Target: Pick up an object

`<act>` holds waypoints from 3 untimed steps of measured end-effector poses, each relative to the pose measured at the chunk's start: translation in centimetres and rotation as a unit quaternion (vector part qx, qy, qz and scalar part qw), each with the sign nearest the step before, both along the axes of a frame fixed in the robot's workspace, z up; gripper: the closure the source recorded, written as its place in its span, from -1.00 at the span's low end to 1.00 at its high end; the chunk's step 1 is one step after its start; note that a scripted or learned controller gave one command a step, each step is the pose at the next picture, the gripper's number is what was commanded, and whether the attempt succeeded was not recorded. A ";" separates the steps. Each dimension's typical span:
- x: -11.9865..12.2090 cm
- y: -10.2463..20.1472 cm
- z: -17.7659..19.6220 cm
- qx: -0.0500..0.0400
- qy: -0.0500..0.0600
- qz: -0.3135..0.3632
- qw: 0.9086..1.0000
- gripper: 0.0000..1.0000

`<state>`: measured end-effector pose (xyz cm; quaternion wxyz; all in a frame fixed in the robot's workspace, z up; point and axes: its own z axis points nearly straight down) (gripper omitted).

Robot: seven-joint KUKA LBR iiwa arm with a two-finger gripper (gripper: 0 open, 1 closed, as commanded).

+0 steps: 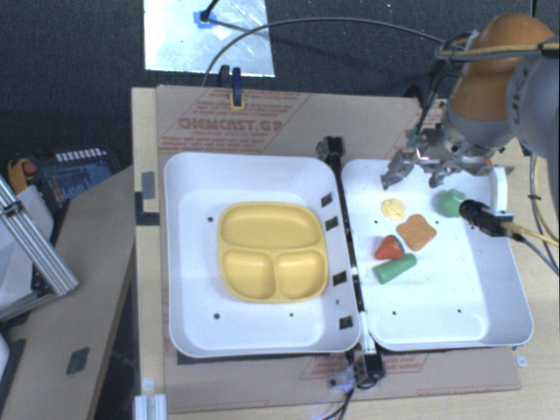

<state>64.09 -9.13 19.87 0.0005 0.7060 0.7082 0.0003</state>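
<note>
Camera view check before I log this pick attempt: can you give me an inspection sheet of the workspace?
Surface: two white bins side by side, left bin and right bin, on a cardboard sheet.
Job's things: in the right bin, yellow piece, orange piece, red piece, green stick, green round piece.
Clutter: yellow divided tray in the left bin.
Grippers: gripper open above the right bin's far edge, holding nothing.
Cables: black cable arcing to the arm.
Surroundings: foil sheet behind.

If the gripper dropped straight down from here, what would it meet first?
Probably bare floor of the right bin near its far edge; the gripper hangs open, with the green piece and yellow piece close by. Depth is unclear.
</note>
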 end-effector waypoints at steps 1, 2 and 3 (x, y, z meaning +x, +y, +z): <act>-0.1 0.7 -4.3 0.000 0.001 0.001 1.000 -1.00; 0.2 0.2 -10.4 0.000 0.002 -0.001 1.000 -1.00; 0.3 0.3 -11.4 0.000 0.000 -0.001 1.000 -1.00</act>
